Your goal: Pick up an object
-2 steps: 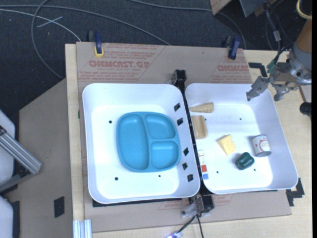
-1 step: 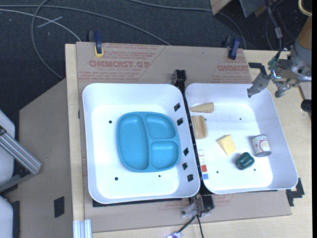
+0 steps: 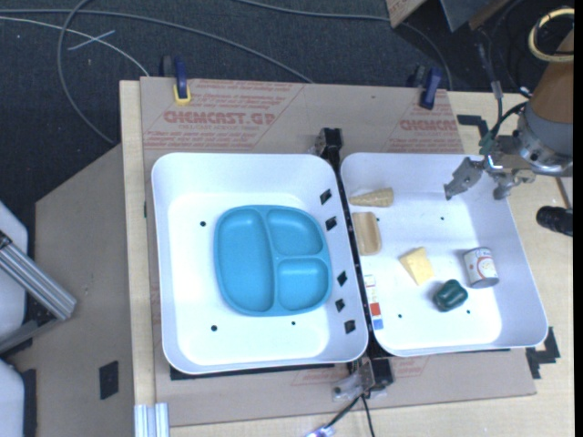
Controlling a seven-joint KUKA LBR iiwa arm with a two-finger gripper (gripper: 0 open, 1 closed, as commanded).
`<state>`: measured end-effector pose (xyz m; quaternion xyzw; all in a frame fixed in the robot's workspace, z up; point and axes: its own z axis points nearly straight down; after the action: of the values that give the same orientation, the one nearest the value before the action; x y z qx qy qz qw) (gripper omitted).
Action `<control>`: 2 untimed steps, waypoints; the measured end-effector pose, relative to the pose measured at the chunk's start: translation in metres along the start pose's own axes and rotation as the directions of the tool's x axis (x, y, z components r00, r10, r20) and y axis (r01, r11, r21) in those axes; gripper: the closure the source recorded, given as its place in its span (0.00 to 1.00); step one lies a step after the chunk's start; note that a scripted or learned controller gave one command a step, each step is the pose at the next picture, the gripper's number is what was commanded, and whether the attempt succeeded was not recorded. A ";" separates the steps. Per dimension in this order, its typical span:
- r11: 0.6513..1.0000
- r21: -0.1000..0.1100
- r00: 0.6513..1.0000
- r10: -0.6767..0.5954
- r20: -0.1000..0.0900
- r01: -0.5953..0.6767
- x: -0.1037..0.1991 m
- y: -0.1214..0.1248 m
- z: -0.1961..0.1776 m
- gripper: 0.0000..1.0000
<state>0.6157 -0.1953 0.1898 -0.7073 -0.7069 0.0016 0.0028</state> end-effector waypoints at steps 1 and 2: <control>1.000 -0.001 1.000 0.000 0.000 0.000 -0.007 0.005 0.048 0.00; 1.000 0.000 1.000 -0.001 0.000 0.001 -0.006 0.004 0.101 0.00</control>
<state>0.6192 -0.2013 0.0892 -0.7069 -0.7073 0.0014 0.0030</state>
